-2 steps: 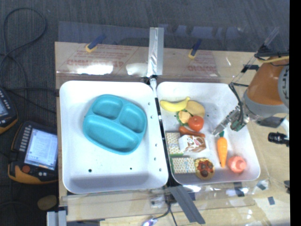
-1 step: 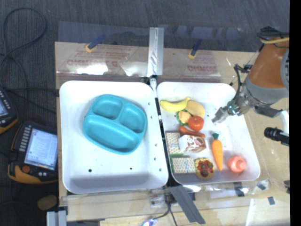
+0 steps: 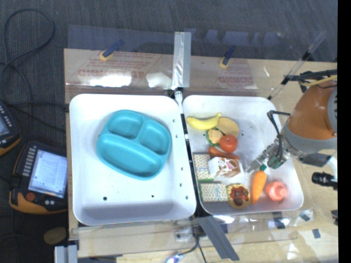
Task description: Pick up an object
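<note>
The jaws hang just above the carrot in the right bin; I cannot tell their state.

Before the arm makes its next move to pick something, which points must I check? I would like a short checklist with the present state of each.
1. Gripper is over the right bin: ok.
2. Something is held between the fingers: cannot tell.
3. A target lies near: ok, the carrot sits just below the gripper.
4. Room around the carrot: not ok, the pink toy and a round pizza-like toy flank it closely.
5. Blue divided plate in the left bin is away from the arm's path: ok.
</note>
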`<state>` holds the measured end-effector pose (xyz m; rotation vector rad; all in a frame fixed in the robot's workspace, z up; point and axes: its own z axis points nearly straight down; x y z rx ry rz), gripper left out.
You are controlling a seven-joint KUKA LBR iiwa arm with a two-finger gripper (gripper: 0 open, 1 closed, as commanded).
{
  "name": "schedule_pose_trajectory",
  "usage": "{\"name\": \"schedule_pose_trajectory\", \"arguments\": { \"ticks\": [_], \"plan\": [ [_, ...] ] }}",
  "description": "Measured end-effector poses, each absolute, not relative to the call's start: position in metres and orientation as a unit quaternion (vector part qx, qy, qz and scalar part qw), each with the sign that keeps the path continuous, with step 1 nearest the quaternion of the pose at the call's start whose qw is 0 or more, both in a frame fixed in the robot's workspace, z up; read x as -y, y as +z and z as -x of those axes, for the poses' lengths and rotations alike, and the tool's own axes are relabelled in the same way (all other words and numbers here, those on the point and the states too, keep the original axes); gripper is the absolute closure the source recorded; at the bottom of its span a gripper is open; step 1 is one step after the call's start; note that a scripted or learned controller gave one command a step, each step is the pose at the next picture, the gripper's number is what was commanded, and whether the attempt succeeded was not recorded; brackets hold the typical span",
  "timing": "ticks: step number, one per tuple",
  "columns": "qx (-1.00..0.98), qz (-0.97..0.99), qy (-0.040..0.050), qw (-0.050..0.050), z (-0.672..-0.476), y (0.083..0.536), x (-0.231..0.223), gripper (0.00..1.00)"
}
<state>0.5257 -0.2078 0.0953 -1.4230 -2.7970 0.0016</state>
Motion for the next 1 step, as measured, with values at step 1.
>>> {"name": "schedule_pose_trajectory", "arguments": {
  "ticks": [1],
  "plan": [
    [0.860, 0.510, 0.0003, 0.003, -0.4976, 0.1168, 0.2074, 1.00]
  ]
}}
